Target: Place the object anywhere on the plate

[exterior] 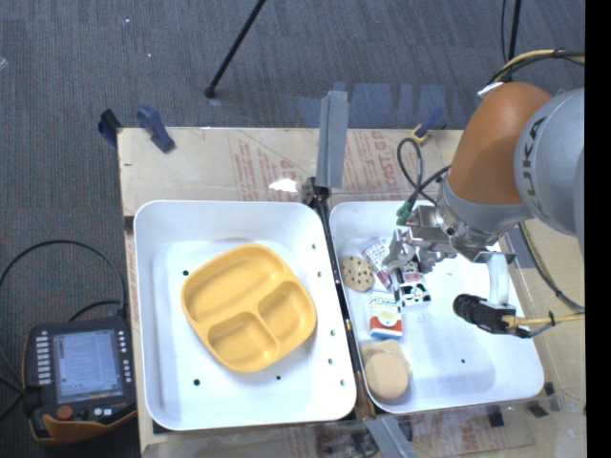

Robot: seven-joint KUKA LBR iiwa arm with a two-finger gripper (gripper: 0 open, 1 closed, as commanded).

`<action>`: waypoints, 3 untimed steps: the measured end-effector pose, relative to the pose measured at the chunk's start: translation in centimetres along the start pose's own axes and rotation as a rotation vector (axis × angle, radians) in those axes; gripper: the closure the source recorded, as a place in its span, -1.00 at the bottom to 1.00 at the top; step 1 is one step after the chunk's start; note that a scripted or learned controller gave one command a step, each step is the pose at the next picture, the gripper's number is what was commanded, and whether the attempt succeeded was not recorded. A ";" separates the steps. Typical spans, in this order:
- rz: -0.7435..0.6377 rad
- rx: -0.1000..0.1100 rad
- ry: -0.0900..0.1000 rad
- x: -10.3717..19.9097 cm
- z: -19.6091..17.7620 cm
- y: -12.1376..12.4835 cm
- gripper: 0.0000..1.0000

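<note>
Gripper (pixel 409 256) hovering in right bin (pixel 516 375), jaw state not discernible. Cookie (pixel 359 273), milk carton (pixel 386 318) lying just beside it, well apart from yellow plate (pixel 248 305). Risk: crowding causing mis-grasp.

On my own grey upper arm (pixel 565 175) I can make out white letters, seemingly "KU" of the maker's name. The bench board (pixel 382 160) behind my bins carries red printing (upside down, too faint to read). The small carton's (pixel 386 319) label is illegible.
</note>
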State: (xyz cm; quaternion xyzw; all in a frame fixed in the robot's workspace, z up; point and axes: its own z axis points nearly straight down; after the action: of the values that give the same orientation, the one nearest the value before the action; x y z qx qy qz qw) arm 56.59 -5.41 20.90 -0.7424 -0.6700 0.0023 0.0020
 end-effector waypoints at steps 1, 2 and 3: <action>0.064 0.000 0.001 7.5 1.8 2.7 1.00; 0.064 -0.001 0.000 7.5 1.8 2.7 -1.00; 0.083 -0.001 0.000 14.3 2.3 2.8 -1.00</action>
State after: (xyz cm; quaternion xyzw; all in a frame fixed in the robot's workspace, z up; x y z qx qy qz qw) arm 60.87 8.55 18.55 -0.7694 -0.6388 0.0023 0.0015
